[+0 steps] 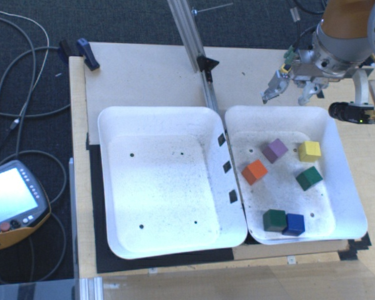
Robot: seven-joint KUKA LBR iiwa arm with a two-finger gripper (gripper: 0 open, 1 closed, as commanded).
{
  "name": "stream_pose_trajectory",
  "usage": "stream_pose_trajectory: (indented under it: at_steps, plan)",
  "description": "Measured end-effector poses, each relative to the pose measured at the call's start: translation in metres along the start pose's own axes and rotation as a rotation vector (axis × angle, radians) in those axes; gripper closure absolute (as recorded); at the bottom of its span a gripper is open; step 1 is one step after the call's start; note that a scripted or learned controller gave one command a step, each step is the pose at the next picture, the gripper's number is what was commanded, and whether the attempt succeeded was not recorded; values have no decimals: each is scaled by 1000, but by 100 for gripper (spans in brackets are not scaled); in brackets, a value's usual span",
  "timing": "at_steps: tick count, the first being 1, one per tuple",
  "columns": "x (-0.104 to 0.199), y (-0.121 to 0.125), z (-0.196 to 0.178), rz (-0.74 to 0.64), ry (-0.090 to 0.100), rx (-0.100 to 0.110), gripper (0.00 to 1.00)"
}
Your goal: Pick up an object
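Cubes [275, 150] sit unobstructed; arm (top cropped) holds gripper [292, 91] above.

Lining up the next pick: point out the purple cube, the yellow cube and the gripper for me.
purple cube [275, 150], camera view, on its top face.
yellow cube [310, 150], camera view, on its top face.
gripper [292, 95], camera view, midway between its two fingertips, above the right bin's far rim.
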State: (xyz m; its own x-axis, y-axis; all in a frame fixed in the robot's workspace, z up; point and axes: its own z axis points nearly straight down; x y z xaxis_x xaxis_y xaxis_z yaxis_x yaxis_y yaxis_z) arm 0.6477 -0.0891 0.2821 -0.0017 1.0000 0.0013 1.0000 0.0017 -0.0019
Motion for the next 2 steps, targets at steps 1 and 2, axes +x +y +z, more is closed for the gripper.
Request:
stream_pose_trajectory:
  at_steps: [1, 2]
  plan:
    - [-20, -71, 74, 6, 1, 11, 0]
    - [-30, -50, 179, 2, 1, 8, 0]
